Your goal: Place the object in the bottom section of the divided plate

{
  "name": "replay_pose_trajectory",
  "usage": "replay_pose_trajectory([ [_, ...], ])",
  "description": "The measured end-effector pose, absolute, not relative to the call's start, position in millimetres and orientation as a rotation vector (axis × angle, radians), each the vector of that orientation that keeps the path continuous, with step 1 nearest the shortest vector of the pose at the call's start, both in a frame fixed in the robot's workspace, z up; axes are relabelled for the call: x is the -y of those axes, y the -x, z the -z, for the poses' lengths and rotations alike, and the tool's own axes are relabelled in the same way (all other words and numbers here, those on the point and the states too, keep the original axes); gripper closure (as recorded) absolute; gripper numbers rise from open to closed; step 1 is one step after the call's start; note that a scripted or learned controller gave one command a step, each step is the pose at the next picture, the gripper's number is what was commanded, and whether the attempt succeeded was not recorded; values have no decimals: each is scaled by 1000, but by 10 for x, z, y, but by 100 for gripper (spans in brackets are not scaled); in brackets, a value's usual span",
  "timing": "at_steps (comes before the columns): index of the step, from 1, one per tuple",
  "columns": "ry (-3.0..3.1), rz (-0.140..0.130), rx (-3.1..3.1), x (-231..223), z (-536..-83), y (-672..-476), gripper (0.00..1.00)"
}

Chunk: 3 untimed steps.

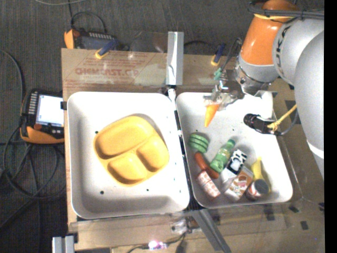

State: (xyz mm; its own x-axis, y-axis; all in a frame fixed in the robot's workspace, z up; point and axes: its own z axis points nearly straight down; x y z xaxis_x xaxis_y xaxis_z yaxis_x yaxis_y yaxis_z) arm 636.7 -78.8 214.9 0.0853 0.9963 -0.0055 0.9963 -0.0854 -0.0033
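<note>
carrot (210, 113) | in pincer (221, 100) | above right bin (279, 157) | toys (226, 167) below

1. Right bin (279, 191), near end: green bottle (223, 155), yellow banana (257, 168), tin can (256, 189), small cartons (238, 186).
2. Handheld pendant (43, 116) left of the bins.
3. Cardboard sheet (116, 70) at far side.

Gripper (221, 96) over right bin (279, 157) top, orange carrot (210, 113) clamped between its fingers. Yellow divided plate (131, 149) sits in left bin (84, 194).
</note>
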Motion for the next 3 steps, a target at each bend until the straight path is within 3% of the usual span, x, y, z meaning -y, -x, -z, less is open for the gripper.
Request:
replay_pose_trajectory([
  [1,-2526,7,-1874,146,-1936,-6048,100],
  [2,-2688,10,-1633,-546,-1816,-6007,100],
  [3,-2687,10,-1633,-545,-1818,-6008,0],
])
